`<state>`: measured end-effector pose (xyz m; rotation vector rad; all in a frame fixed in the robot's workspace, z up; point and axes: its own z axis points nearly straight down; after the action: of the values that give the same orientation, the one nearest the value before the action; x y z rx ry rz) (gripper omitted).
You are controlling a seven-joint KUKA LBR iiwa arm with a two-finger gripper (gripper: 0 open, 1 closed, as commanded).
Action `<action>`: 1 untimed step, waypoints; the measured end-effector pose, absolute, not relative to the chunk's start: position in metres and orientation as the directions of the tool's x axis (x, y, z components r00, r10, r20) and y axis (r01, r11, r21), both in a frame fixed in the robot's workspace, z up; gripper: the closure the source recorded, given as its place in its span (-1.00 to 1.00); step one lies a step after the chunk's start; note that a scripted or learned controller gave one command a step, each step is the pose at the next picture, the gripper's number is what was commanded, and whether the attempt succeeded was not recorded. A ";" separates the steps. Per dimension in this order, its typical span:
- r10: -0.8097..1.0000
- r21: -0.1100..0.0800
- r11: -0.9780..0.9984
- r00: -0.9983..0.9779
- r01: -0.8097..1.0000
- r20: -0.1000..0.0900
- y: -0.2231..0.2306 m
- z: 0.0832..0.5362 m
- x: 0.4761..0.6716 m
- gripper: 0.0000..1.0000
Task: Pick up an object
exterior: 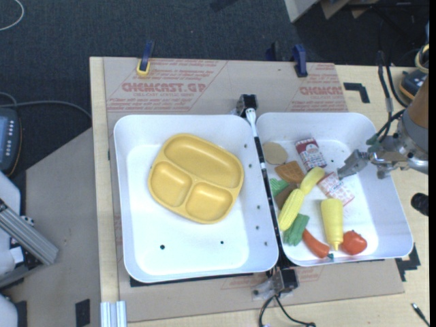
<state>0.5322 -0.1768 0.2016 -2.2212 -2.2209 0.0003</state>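
Because the arm reaches in from the right, the gripper [349,165] hangs over the right bin [385,203], above its upper right part, and every candidate object lies to its left or toward the near edge. How the gripper is set cannot be told from this slanted view; nothing visible sits in its grasp.

The nearest thing looks to be a small red-and-white packet [336,189], lying flat just beside and a little below the gripper's tip. A second red-and-white packet [309,152] lies a bit farther to the left, near the bin's far side. Either would be a short move, though flat packets give little to close on.

Better candidates, I judge, are the longer toys. The yellow bottle [332,222] lies toward the near edge, its long axis running roughly far-to-near, with a red tomato [353,242] touching its lower end. The corn cob [291,208] lies farther left, tilted on a diagonal, and a banana [310,180] sits above it, between the packets.

If the bottle is chosen, the gripper needs to travel toward the near edge and slightly left, then close across the bottle's narrow width, crosswise to that long axis.

The left bin [136,251] holds only a yellow divided plate [196,178], well apart from the gripper.
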 end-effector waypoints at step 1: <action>1.000 -0.005 0.000 0.000 1.000 0.002 -0.178 0.159 0.530 -1.00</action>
<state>0.5303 -0.1780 0.1588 -2.2180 -2.2172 0.0035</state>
